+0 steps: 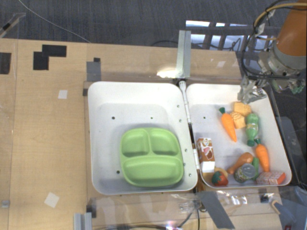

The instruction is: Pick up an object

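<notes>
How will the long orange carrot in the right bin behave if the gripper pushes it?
The carrot looks like a rigid plastic toy, so it is probably stiff and light. Its rounded, tapered body lies flat, so it may roll or swing sideways. Its surface looks smooth, perhaps slippery between fingers.

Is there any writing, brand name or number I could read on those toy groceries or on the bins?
None can be read.
Small carton in the right bin: red and white print, too blurred to read.
Can: a label on its top, too small to read.
Red packet by the can: printing too small to read.
Green tray and both white bins: no visible marks.
</notes>
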Robot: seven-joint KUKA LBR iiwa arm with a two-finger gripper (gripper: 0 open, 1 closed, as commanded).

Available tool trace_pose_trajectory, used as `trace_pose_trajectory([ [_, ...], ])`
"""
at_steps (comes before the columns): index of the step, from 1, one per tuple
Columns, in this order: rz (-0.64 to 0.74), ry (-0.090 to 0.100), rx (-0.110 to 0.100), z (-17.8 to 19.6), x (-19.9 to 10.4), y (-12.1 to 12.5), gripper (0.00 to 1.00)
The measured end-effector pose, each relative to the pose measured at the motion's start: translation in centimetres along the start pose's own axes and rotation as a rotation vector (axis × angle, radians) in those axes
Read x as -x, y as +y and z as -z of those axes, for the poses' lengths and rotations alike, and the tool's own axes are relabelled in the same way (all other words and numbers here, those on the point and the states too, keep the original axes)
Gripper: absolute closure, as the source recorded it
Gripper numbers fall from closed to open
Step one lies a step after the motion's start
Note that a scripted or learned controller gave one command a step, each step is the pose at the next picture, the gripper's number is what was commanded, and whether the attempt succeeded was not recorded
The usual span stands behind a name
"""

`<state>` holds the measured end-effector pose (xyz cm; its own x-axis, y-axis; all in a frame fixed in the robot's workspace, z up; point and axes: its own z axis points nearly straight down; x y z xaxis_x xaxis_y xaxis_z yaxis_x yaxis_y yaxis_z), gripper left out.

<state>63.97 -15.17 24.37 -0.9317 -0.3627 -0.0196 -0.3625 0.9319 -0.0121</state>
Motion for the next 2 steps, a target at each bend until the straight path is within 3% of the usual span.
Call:
trace_pose_trajectory([
  [2, 0.001, -0.014, -0.002, 2.1, 0.5, 0.1, 1.0],
])
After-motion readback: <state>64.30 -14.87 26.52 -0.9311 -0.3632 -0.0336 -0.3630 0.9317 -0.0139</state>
